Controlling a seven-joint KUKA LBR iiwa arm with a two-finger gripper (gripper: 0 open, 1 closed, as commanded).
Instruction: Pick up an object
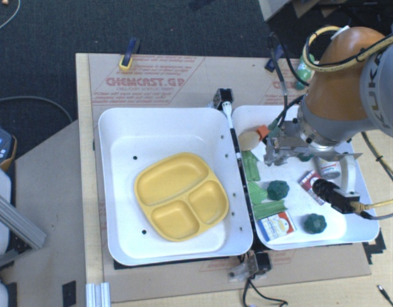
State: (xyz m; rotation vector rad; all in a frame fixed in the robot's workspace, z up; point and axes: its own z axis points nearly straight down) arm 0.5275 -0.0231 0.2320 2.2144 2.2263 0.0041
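At the front edge of the bench, closest to the camera, a small black clamp (257,263) with cables sits where the two bins meet. Going from the left, the left bin (119,171) holds a yellow divided plate (180,196) with three compartments, lying flat and a little turned. The plate is alone in this bin.

In the right bin (349,232) several small things lie close together. Along its left wall there is a green strip (250,169), and beside it a dark green lump (277,188). Below these lies a green flat piece (266,208) and, touching it, a small card with red and white print (277,224). A second dark green lump (314,223) lies more to the right, apart from the card. A red and silver packet (309,183) lies near the arm's cable.

The gripper (279,153) hangs over the back part of the right bin, just above and behind the first lump. Whether it is open or closed I cannot tell, and I see nothing held in it.

I judge that the step in hand is the approach. The next move probably needs choosing one target, perhaps the near lump, centring over it and descending straight, because the neighbours are close.
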